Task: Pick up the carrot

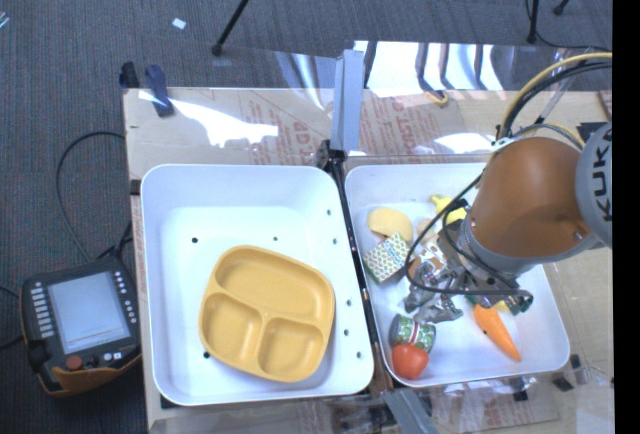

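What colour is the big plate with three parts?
Yellow. The divided plate shows best in the camera view, in the left bin.

Two white bins [175,212], one yellow tray [267,312], one carrot [497,330], one tomato [409,360]

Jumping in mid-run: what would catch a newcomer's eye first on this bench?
The yellow divided tray lying alone in the left bin stands out most. Next comes the arm's orange band over the right bin, where the carrot lies beside the gripper, with a tomato at the near edge.
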Controlling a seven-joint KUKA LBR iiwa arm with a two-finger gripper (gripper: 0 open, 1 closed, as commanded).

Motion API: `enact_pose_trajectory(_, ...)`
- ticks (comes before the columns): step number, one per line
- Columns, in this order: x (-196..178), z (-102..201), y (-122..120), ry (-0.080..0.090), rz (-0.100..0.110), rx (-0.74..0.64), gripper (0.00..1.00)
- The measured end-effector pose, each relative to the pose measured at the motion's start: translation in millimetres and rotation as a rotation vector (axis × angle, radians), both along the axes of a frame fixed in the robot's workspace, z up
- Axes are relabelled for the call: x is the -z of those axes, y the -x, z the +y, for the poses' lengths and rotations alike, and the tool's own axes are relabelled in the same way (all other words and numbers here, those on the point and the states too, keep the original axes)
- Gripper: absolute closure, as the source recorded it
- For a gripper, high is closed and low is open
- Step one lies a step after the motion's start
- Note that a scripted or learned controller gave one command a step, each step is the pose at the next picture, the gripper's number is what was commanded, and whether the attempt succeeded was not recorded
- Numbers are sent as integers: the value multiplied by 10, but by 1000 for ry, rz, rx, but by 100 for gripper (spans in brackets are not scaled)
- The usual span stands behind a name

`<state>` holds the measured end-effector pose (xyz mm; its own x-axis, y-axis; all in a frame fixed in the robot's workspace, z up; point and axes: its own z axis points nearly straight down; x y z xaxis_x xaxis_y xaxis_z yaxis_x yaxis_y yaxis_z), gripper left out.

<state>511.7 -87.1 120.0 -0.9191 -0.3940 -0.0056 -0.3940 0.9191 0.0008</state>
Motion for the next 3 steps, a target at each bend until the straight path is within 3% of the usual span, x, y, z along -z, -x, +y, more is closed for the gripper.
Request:
enact_pose_trajectory(1,346,-1007,263,0,9,-135,100)
enact_pose_trajectory(2,338,-730,141,-1,6,-150,100)
enact_pose_trajectory(3,332,-1133,37,0,5,79,100)
